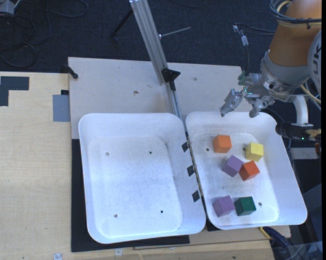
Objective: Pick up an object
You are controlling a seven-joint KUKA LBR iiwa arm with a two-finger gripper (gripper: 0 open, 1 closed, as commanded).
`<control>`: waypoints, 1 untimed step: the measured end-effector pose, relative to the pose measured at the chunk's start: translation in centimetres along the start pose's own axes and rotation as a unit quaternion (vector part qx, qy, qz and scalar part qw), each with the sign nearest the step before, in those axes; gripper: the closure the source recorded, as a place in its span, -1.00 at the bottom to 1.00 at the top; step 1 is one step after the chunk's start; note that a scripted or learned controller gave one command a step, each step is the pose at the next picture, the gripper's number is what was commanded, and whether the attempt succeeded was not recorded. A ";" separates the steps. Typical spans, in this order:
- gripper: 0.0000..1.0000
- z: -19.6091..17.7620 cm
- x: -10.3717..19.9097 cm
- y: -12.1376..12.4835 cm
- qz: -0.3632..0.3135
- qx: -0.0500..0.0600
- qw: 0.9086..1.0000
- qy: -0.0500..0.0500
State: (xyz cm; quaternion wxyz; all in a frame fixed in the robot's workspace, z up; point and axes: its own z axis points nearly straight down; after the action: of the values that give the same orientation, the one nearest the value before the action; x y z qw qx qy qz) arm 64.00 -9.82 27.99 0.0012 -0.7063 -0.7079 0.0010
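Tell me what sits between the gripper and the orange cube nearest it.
Nothing visible does. The gripper, fingers open, hangs over the right bin's far rim, and the orange cube lies just below it in the view, bare bin floor between.

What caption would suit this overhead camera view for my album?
Open gripper poised above right bin holding six coloured blocks.

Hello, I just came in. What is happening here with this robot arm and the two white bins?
The arm is set to pick up an object. Its end effector hangs open above the far edge of the right bin, holding nothing. Six blocks lie in that bin: an orange cube, a yellow cube, a purple block touching a red-orange cube, and another purple cube beside a green cube. No block is lifted yet.
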 end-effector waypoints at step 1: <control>-1.00 -6.1 2.0 2.3 0.000 -0.005 1.000 0.000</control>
State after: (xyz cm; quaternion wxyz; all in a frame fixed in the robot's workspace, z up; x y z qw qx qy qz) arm 66.28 -7.80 34.09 -0.0021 -0.7063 -0.7079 -0.0021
